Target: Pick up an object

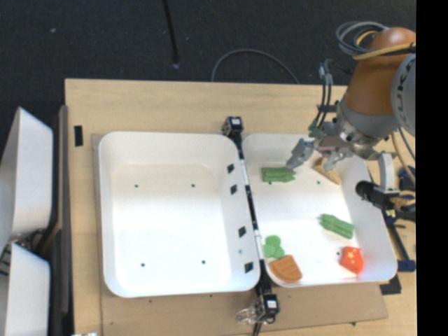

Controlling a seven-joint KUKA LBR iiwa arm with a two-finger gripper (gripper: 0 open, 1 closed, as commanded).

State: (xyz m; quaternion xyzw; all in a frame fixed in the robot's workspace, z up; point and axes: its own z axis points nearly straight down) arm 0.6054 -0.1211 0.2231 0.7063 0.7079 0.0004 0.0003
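- At the near edge of the right bin (364, 275), an orange wedge-shaped piece (285, 268) is lying in the near-left corner, just beside the divider between the bins.
- A small round green piece (271, 244) is sitting just beyond that orange piece, also close to the divider.
- A red-orange object (351, 259) is resting near the right bin's near-right corner, well apart from the orange wedge.
- A green elongated object (337, 224) is lying slantwise a little farther in, toward the right wall of the right bin.
- The left bin (112, 208) is sitting beside the right one on the tabletop (84, 110), the two touching along a seam fitted with black clips.
- Farther in, a flat green strip (278, 176) is lying in the far-left part of the right bin, level with the left fingertip.
- The gripper (314, 156) is hanging over the far part of the right bin, its fingers (299, 152) spread apart with nothing between them; the left fingertip is reaching down just beside the right end of the green strip.
- A tan object (329, 170) is lying partly hidden under the gripper, at the far right of the right bin.
- The grey arm with its orange band (374, 75) is coming in from the far right.
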